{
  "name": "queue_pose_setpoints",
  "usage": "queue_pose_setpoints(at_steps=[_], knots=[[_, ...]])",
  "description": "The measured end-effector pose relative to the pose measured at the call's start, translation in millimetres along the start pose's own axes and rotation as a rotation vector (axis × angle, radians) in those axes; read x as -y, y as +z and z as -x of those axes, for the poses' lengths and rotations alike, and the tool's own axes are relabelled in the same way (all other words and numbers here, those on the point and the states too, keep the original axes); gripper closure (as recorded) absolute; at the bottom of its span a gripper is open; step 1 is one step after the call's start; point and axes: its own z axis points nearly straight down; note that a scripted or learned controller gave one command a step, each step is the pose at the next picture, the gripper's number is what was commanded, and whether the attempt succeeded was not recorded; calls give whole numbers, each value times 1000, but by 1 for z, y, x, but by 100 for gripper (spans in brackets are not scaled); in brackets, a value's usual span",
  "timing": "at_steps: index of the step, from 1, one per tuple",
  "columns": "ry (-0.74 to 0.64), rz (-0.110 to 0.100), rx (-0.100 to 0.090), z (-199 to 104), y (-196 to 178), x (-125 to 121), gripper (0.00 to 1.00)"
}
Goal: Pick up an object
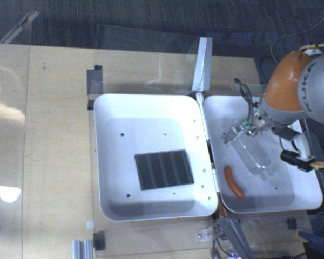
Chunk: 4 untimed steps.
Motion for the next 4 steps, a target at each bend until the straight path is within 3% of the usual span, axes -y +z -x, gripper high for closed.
queue_pose_setpoints(at_steps=[1,2,3,4], knots=[[48,-25,-8,1,2,-67,0],[-153,-2,0,-5,0,-3,0],[-12,-2,-1,3,2,-44,0],[-18,5,3,3,-11,-47,100]])
